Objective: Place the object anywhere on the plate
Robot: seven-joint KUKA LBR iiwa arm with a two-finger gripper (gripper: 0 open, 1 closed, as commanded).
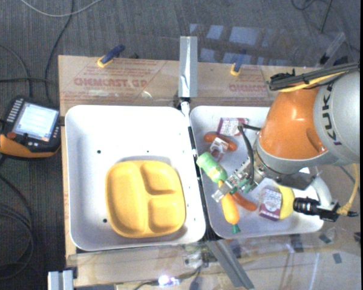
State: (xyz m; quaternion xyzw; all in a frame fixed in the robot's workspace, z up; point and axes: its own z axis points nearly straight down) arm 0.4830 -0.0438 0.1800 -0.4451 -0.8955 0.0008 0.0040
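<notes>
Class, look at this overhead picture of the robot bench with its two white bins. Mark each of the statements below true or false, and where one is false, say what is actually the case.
1. The yellow plate lies in the left bin. True.
2. A carrot already rests on the plate. False: the carrot lies in the right bin, and the plate bears no object.
3. The gripper is over the right bin, among the toy foods. True.
4. The green bottle lies in the left bin. False: it lies in the right bin, near the wall between the bins.
5. A handheld controller with a screen lies left of the bench. True.
</notes>
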